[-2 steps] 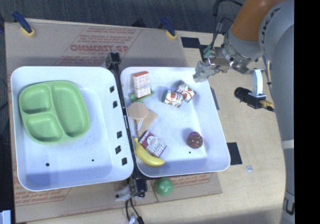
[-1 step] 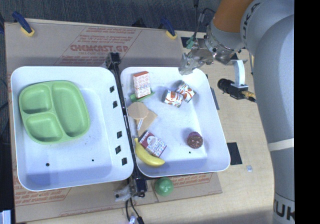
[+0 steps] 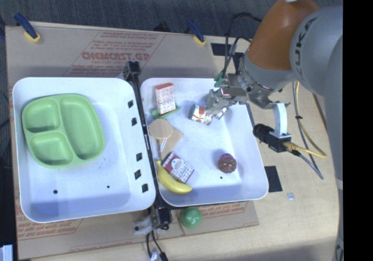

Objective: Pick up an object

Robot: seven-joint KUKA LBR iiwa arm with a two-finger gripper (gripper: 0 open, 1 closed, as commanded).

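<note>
My gripper [image 3: 214,106] reaches into the right bin [image 3: 245,155] from the right, near its far side. Its fingers are down on a small red and white packet [image 3: 201,115] that lies at their tips. Whether the packet sits between the fingers is unclear. Elsewhere in this bin lie a red and white carton [image 3: 165,98], a tan wooden piece [image 3: 164,132], a yellow banana [image 3: 172,182], a dark red box [image 3: 179,168] and a brownish-red ball [image 3: 227,163].
The left bin [image 3: 76,196] holds a green divided plate [image 3: 62,129]. A green ball [image 3: 190,217] lies outside the bins at the near edge. Black clips run along the divider [image 3: 139,137] between the bins. Cables hang off the arm at right.
</note>
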